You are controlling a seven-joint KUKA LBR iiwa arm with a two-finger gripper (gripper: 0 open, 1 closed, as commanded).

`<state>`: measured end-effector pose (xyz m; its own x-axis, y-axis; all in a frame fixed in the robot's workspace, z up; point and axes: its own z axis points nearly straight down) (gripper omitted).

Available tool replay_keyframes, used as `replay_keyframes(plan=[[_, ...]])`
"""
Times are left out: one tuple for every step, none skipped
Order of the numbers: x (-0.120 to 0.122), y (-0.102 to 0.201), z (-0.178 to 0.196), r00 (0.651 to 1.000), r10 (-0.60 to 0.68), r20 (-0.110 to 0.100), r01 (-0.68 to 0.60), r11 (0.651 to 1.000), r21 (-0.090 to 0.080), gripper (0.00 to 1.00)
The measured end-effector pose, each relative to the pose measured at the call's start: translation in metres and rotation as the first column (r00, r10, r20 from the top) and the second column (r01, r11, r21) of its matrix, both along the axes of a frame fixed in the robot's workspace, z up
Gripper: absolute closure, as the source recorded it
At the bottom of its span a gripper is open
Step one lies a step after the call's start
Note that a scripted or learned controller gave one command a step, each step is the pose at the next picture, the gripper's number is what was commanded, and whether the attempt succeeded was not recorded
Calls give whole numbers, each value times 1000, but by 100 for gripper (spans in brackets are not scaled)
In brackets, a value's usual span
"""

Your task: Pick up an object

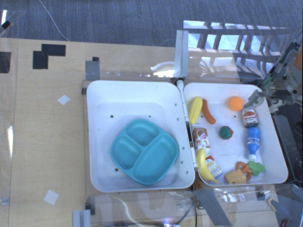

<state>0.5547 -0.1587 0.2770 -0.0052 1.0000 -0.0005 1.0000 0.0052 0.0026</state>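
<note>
We start at the near edge of the worktop (42, 141). In the right bin (279, 167), down at about 6 o'clock, sit a brown pretzel toy (238, 173) and a small green toy (256, 167), touching each other. At 7 o'clock lies a small yellow banana (202, 163) beside a little packet (213, 166). Above them lies a brown and white carton (201, 137). A blue bottle (253, 141) lies along the right side, at about 4 o'clock. In the middle is a green ball (226, 132).

The left bin (97, 126) holds a blue plate (144, 151) with three parts, and the plate has nothing in it. We think it waits there for things to be put in.

Farther back in the right bin, a yellow corn toy (195, 109) and a red sausage (209, 111) lie side by side at 11 o'clock. An orange ball (236, 103) sits at 1 o'clock. Just right of it is a small jar (250, 117) with a red label.

The pincer (254, 100) comes in at 2 o'clock, right above the jar. We think the jar is the thing to be picked. We cannot tell how the pincer stands, or if it has hold of anything. The toys lie loose and spread out, so each one can be reached.
</note>
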Motion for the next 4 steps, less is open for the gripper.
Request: replay_keyframes(plan=[[-22, -28, -171, 966, -258, 1, 258, 966, 1, 0], [34, -18, -189, 864, -504, 6, 504, 864, 4, 0], [36, -18, -178, 868, -497, 11, 497, 868, 4, 100], [34, 48, -29, 721, -693, -1, 693, 721, 2, 100]])
